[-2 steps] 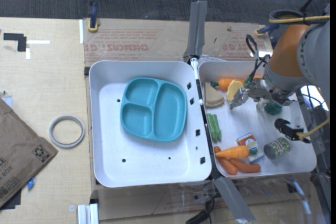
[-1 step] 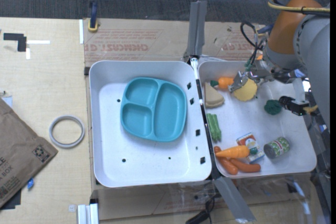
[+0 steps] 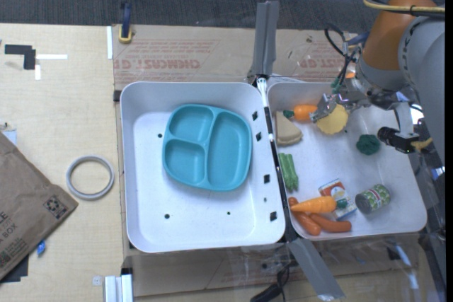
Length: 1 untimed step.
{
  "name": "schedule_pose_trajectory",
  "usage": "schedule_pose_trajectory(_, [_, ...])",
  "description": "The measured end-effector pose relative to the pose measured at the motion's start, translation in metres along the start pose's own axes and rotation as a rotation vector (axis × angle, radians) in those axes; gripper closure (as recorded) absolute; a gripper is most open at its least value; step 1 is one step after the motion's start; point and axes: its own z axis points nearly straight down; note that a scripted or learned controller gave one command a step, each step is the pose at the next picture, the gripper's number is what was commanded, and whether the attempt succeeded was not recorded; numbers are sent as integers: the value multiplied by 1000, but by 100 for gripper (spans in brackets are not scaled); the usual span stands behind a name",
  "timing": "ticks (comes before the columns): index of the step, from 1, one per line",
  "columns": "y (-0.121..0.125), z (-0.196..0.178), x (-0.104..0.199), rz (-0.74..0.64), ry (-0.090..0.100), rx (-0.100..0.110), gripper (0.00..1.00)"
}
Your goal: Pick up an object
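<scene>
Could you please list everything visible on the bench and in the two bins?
Divided plate: one, teal, middle of left bin.
Tape roll: one, pale, bench left of the bins.
Cardboard box: one, brown, lower left corner.
Lemon: one, yellow, top of right bin, at the gripper.
Carrots: two, orange, one by the lemon, one near the front.
Bread slice: one, tan, right bin's left wall.
Green bean: one, green, below the bread.
Can: one, green label, front right.
Sausages: two, red-orange, front edge.
Gripper: one, grey, on the arm.
</scene>
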Motion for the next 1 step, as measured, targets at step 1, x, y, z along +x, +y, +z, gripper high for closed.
schedule_pose_trajectory(1, [-4,-124,14,-23,1,-6,100])
